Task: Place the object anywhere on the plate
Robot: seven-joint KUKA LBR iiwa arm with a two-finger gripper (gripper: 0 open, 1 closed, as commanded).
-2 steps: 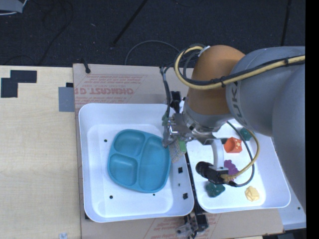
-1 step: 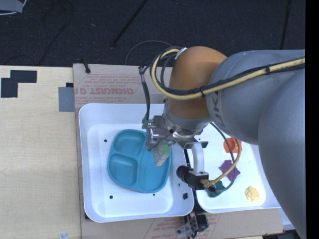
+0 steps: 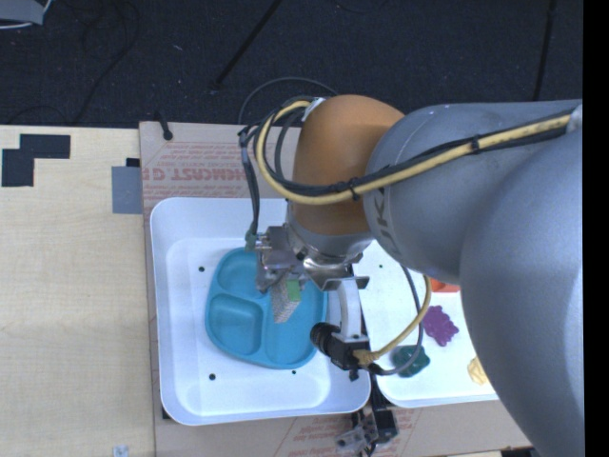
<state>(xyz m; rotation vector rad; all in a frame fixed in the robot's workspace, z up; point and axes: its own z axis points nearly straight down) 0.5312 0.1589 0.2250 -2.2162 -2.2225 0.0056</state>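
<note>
Behind the bin (image 3: 181, 255), cardboard (image 3: 190, 174) shows mirrored lettering.

One fixed camera above the bench (image 3: 67, 284), slanting down on both white bins (image 3: 181, 255).

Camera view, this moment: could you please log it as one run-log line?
arm: over left bin | gripper: above blue plate | green object: at gripper, grasp unclear | right bin: purple piece
</note>
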